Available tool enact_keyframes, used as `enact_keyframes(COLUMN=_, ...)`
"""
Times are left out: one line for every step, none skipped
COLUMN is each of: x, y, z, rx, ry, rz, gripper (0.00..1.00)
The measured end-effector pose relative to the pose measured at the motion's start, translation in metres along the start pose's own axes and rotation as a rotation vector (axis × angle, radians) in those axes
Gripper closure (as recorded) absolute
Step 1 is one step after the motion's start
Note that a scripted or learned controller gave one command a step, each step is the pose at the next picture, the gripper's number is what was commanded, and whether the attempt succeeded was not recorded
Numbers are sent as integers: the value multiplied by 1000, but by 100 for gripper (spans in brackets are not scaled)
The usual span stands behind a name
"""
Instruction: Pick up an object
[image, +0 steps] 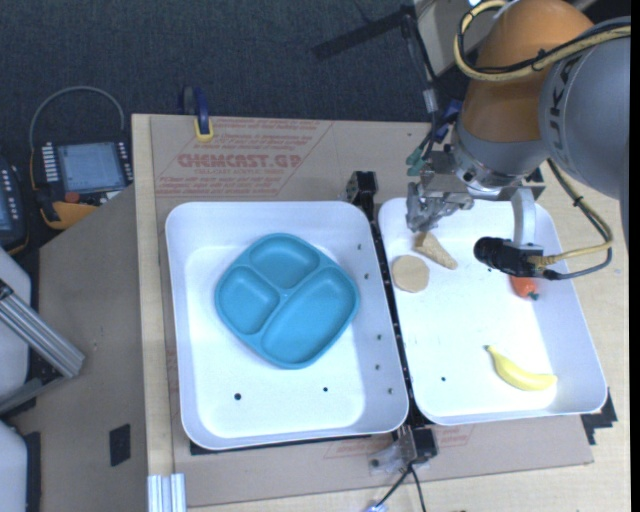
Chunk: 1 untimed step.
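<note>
My gripper (428, 218) hangs low over the far left part of the right bin (560, 330), its fingers pointing down just above a tan wedge-shaped piece (437, 251). A round tan cookie-like disc (409, 273) lies right beside that wedge, near the bin's left wall. A yellow banana (519, 371) rests toward the bin's near right corner. A small orange-red object (525, 286) sits at mid right, partly under a black part of the arm. Nothing shows between the fingers.
The left bin (200, 380) holds a blue divided plate (287, 299). A black cylindrical fitting with a cable (508, 255) juts over the right bin. The grey and orange arm (530, 70) fills the upper right. A black clamp (362, 186) sits between the bins at the far edge.
</note>
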<state>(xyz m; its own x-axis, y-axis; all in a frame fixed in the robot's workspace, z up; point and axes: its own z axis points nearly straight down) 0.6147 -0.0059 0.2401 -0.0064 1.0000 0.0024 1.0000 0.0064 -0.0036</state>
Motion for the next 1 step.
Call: enact_keyframes(x=45, y=1, z=1, rx=-3, ry=-1, rz=1, gripper=100)
